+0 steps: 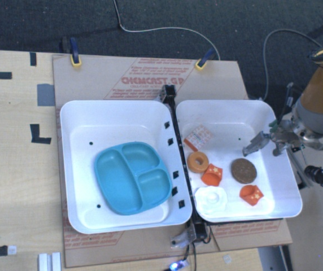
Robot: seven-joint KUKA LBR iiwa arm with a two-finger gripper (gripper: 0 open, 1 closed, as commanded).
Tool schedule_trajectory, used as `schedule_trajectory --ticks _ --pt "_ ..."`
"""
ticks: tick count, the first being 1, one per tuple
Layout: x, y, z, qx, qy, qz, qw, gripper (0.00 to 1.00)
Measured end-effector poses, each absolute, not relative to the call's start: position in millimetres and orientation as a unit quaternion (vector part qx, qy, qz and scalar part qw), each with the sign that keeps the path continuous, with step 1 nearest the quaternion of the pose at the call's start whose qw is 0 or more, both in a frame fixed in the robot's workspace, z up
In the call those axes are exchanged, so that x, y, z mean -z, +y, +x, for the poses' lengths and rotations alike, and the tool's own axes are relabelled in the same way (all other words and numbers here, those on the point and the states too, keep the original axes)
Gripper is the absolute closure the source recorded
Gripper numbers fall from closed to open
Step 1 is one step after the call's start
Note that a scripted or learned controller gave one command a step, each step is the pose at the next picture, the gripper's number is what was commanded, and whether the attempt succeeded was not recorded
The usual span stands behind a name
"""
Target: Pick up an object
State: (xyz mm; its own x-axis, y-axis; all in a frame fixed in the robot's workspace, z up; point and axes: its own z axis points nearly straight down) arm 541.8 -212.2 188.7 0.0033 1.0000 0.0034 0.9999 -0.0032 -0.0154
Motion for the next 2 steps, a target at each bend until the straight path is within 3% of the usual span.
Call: schedule_trajectory --ticks 1,2 --pt "-196.5 -211.7 545.3 -0.0006 -0.707 -0.707 0.001 0.00" --pt "-149.4 -211.7 552.6 -0.0016 -0.708 -0.707 0.002 0.00"
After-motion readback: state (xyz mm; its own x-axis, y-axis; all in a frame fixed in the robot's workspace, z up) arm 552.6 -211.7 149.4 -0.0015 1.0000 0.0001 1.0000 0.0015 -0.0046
